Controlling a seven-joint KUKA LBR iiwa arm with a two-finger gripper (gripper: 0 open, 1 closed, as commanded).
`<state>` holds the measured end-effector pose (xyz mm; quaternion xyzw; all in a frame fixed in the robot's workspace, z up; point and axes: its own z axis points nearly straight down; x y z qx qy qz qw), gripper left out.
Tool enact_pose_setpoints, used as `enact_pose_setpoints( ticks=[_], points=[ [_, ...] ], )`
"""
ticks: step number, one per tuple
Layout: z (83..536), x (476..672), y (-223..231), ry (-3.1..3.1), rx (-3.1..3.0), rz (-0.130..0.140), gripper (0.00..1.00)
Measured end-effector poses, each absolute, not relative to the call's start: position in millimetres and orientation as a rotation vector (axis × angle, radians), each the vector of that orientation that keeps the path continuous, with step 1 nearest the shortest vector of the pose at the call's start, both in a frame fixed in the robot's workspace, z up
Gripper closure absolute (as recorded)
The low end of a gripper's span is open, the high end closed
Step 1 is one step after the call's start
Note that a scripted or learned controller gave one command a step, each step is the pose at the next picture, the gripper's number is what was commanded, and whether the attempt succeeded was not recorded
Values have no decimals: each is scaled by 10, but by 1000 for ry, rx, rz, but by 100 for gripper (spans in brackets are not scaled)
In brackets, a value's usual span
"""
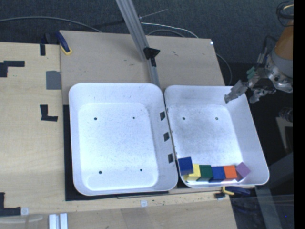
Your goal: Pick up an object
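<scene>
Right bin (248,128) holds all the blocks, packed in a row along its 6 o'clock wall: blue (185,164) at the left end with yellow (193,171) just under it, then green (205,171), a second blue (218,172), orange (230,171), and purple (242,169) at the right end, tilted against the corner. Neighbours touch or nearly touch. Left bin (76,128) sits at 9 o'clock of the right one, walls side by side.

Gripper (234,94) hangs at the right bin's 1–2 o'clock rim, well apart from the blocks and, by the look of it, above the rim rather than down in the bin. One grey finger shows, pointing toward 8 o'clock. Cannot tell how wide it stands; too small and blurred. Nothing visible in its grasp, nothing touched.

Step in hand, as I judge it: the approach, no pick begun.

To do it well:
- Travel toward 6 o'clock across the bin floor, staying high until over the row.
- Choose an end block. Purple or the left blue has a free side; the middle ones are hemmed in by neighbours.
- Turn the wrist so the closing line runs 12-to-6, across the row, not along it.
- Mind the 6 o'clock wall: little room for a finger behind the row. Risk of landing on top of a block, or on the rim.
</scene>
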<state>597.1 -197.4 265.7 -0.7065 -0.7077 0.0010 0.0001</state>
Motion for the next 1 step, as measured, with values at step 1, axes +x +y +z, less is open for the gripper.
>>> enact_pose_setpoints(
  ticks=[1],
  points=[
    [2965,5863,-1613,-2227,-2217,-3,0]
  ],
)
